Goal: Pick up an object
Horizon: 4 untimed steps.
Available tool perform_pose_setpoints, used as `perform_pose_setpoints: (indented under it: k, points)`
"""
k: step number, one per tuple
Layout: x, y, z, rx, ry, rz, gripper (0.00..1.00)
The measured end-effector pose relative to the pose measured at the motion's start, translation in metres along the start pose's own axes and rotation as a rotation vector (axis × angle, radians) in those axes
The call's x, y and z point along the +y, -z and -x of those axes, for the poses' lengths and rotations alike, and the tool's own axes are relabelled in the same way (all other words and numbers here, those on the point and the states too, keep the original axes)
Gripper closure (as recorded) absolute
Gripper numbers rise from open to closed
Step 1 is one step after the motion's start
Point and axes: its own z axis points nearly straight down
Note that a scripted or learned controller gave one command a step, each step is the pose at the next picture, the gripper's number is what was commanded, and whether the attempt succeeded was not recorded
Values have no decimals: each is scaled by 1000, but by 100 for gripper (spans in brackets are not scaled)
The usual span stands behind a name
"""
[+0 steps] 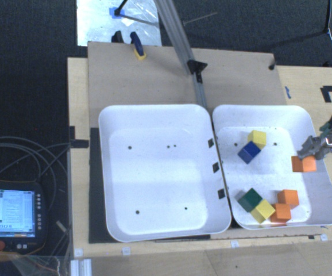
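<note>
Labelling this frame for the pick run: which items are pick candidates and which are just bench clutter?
Job items:
gripper, at the right bin rim by an orange block
yellow cube
blue cube
green cube
yellow block
two orange cubes

Lying about:
left bin
teach pendant
cables
yellow-handled clamp
</note>
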Motion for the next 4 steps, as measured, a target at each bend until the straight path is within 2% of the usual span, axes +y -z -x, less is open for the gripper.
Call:
perform_pose_setpoints:
  k: [1,2,3,4]
  points:
    - [-4,-12,-51,3,5,-4,100]
    - [6,-8,-108,4,8,-3,100]
    - [3,-2,-166,5,8,-3,100]
    - [1,-18,-216,4,6,-6,100]
